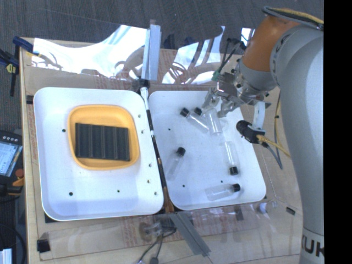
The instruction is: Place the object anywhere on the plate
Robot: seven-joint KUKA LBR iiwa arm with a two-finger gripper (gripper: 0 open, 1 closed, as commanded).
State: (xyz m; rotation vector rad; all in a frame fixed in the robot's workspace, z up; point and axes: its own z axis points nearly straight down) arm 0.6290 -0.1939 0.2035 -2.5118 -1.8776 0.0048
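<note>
Lowest in view, along the bench's near edge, a grey metal bracket (190,236) juts out below the seam between the two bins. Just above it, a clear vial with a black cap (223,191) lies flat near the right bin's near edge, close to its near right corner. A second capped vial (230,157) lies lengthwise by that bin's right edge, and a third (176,159) rests tilted toward the left edge, beside the divider. Further back, a fourth vial (192,117) lies slanted in the far half of the right bin (165,120).

The gripper (214,110) hangs over that far half, near the bin's far right corner, at the end of the grey arm (300,92) with its orange band. Its fingers point down onto a clear vial (213,123) lying just under them; whether they are closed on it, or how wide they stand, cannot be told from this slant.

In the left bin (49,164) sits the yellow plate (102,117), with a dark ribbed panel filling its centre, set toward the bin's far side. White floor lies bare around it on every side, widest along the near edge. The middle of the right bin is open floor too.
</note>
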